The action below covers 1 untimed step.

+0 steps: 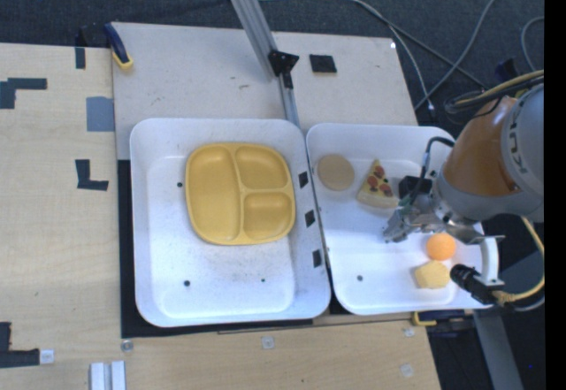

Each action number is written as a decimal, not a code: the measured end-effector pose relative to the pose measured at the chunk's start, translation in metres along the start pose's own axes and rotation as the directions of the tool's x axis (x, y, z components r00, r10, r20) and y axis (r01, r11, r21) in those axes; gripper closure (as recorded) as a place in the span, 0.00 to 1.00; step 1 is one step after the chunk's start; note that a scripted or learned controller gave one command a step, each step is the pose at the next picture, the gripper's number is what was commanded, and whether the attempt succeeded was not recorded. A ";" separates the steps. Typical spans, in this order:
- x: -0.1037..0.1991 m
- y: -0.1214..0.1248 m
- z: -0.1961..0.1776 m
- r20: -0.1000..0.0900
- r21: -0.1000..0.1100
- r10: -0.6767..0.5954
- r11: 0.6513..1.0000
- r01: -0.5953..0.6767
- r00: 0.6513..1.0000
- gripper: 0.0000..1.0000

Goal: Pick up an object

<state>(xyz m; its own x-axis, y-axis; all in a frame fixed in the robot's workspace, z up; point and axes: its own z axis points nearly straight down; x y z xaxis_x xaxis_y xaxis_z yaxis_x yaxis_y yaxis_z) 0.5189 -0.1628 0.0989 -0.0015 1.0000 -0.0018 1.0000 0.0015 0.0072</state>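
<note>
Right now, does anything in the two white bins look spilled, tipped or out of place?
Nothing stands out. The yellow divided plastic tray lies flat in the left white bin, slightly turned. In the right white bin the round tan disc, pizza slice, orange ball and pale yellow lump lie separately, beside the gripper.

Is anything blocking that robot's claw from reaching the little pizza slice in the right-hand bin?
Nothing visible stands between them. The end effector hangs in the right white bin, just below and right of the triangular toy pizza slice, with bare bin floor between. The small orange ball lies on its other side.
</note>
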 end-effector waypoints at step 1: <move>0.006 -0.007 -0.055 -0.001 0.005 0.000 1.000 0.000 1.000 1.00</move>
<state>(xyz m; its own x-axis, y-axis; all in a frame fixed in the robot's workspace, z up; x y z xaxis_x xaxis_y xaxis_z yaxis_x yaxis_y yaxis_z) 0.5118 -0.1563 0.1538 -0.0017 1.0000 -0.0003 1.0000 0.0017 0.0023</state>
